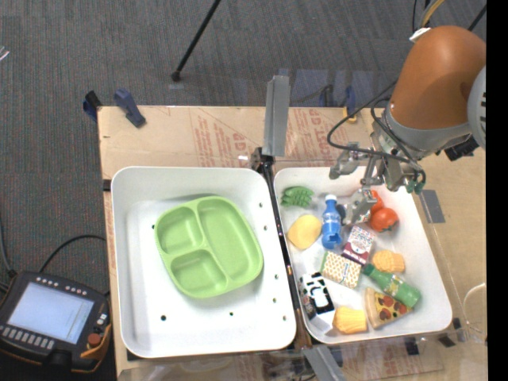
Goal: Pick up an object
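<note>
Your surface, a brown board, carries two shallow white bins side by side. The left bin holds a green divided plate lying flat near its middle. The right bin is crowded with small toys. Your grey arm with its orange band reaches in from the right and hangs over that bin's far end, with the hand low among the toys just beside a red tomato-like piece and right of a blue bottle; you cannot tell from this angle whether the hand is open or closed, and nothing shows plainly between its tips. Left of the bottle lies a yellow lemon-shaped piece, and above that a green ridged piece near the bin's far left corner. Below the hand sit a small red-and-white carton and a checkered packet, close together. Toward the near side you see an orange corn-like piece, a green bottle lying on its side, a pizza slice, a yellow block and a black-and-white toy car.
</note>
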`<state>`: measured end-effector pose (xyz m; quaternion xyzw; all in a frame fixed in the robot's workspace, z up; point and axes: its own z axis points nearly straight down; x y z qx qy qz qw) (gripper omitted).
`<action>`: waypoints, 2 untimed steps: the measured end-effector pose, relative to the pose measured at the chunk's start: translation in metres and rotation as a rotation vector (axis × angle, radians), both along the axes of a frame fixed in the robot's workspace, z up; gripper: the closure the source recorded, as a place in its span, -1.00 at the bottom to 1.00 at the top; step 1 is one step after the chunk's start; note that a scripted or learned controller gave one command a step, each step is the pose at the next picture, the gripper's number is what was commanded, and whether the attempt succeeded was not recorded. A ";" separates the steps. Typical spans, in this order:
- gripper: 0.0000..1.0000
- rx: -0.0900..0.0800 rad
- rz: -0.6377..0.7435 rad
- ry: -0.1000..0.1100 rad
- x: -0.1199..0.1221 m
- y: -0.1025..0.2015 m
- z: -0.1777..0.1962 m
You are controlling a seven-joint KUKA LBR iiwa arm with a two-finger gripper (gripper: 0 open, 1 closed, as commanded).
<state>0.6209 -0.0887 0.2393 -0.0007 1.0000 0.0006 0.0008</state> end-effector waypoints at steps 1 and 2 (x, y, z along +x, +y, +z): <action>-1.00 0.002 -0.106 0.014 -0.052 -0.007 -0.113; -1.00 0.001 -0.089 0.003 -0.009 -0.010 -0.153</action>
